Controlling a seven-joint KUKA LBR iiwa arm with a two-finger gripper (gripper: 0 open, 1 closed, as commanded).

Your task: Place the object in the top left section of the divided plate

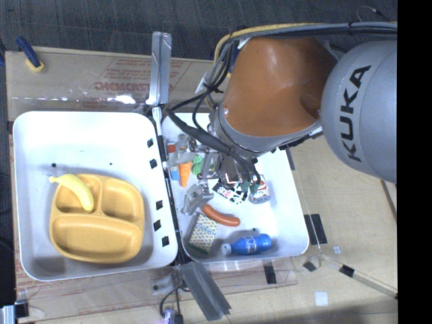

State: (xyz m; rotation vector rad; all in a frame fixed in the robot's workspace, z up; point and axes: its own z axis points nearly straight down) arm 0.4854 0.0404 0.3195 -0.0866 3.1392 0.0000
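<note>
A yellow divided plate (101, 231) lies in the left bin (40, 133). A yellow banana (75, 189) rests in its top left section. My gripper (200, 196) hangs low over the right bin (294, 211), far to the right of the plate, among a clutter of small objects. Nothing that I can make out is held in it. The arm's large orange and grey wrist (270, 93) hides the back of the right bin.
The right bin holds a small carrot (183, 174), a green toy (198, 163), a red sausage (221, 215), a blue bottle (251, 244), a patterned pouch (202, 233) and a checkered piece (231, 190). A metal divider (159, 73) stands between the bins.
</note>
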